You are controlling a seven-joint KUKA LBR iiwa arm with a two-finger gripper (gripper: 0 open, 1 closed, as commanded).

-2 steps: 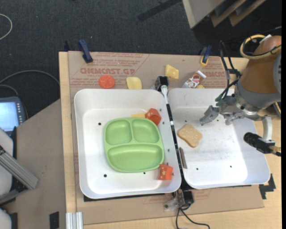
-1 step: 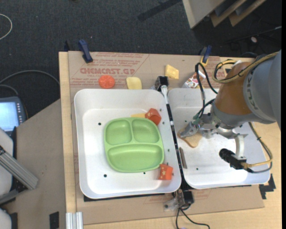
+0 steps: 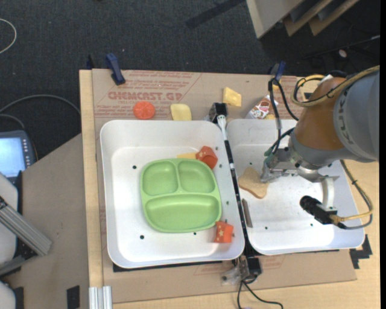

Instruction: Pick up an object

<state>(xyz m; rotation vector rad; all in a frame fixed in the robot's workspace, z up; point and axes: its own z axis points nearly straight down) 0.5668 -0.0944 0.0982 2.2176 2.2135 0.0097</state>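
Your gripper (image 3: pixel 269 174) sits low in the right bin (image 3: pixel 283 238), just beside the tan bread-like piece (image 3: pixel 252 186) — its grip state cannot be told. The piece lies on the bin floor; judged: not yet lifted, pick remains.

A dark grey carpeted floor (image 3: pixel 54 36) is seen around a brown cardboard-covered bench (image 3: pixel 163 84). A lit screen (image 3: pixel 11 156) is visible at the left edge, and pale wooden furniture (image 3: pixel 289 15) at the top right.

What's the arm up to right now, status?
Gripper low in right bin, beside tan bread-like piece. Grasp unconfirmed. Nothing blocking.
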